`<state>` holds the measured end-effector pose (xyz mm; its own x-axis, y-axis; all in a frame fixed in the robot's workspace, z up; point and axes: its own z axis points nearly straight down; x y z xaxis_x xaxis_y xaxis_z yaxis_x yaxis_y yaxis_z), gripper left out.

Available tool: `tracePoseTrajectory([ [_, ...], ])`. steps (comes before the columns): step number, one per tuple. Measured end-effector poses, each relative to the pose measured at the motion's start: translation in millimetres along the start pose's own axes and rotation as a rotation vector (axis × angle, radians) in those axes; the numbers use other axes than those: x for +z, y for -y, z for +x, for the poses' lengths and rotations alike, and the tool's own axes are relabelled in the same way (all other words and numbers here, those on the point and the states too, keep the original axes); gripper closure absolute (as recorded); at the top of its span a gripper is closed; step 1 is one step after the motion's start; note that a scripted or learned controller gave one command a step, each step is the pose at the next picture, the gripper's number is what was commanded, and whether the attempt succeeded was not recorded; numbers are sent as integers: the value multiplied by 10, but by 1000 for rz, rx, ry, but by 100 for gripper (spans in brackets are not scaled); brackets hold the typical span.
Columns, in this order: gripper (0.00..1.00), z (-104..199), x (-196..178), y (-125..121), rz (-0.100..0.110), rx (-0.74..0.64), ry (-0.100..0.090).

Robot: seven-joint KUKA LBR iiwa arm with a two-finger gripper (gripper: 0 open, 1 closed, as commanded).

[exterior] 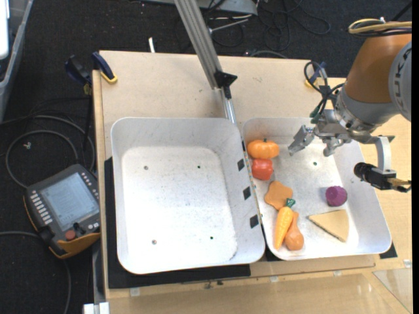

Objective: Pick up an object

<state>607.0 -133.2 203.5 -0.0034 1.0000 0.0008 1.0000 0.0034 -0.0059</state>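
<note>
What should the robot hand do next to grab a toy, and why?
Probably drop lower and a bit left toward the orange pumpkin. The gripper hangs open above the right bin holding nothing, and that toy looks nearest its fingers.

Gripper over right bin, fingers spread. Pumpkin, tomato left of fingers; ball, wedge nearer camera; carrot front-left.

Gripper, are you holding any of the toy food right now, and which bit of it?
Nothing is held. The gripper hangs open over bare floor of the right bin, beside the orange pumpkin without touching it.
</note>
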Motion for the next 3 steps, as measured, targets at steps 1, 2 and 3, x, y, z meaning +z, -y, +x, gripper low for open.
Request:
tracePoseTrajectory([
  [1, 0, 19, 609, -69, 0, 2, 0],
  [2, 0, 1, 1101, -66, -5, 5, 5],
  [3, 100, 5, 977, -76, -8, 6, 4],
])
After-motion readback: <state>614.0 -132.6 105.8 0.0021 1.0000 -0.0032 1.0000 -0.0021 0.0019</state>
